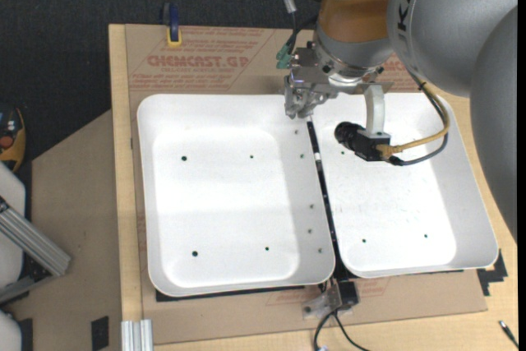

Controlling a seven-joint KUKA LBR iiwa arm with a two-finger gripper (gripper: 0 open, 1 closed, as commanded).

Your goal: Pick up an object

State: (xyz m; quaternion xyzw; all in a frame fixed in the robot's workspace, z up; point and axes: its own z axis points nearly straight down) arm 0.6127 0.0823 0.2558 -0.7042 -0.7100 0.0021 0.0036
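Gripper [301,107]: hanging over the bins' shared upper edge, centre frame; grip state impossible to tell.
Object: none discernible in left bin [215,193] or right bin [411,210].
Arm [427,4]: overflowing upper right.

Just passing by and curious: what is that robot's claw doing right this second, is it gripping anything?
Gripper: cannot be told from this view; it hangs over the far end of the seam between the two white bins, with no object seen in it.

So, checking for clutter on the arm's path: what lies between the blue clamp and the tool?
Between the blue clamp and the tool, the camera view shows only brown board with red lettering.
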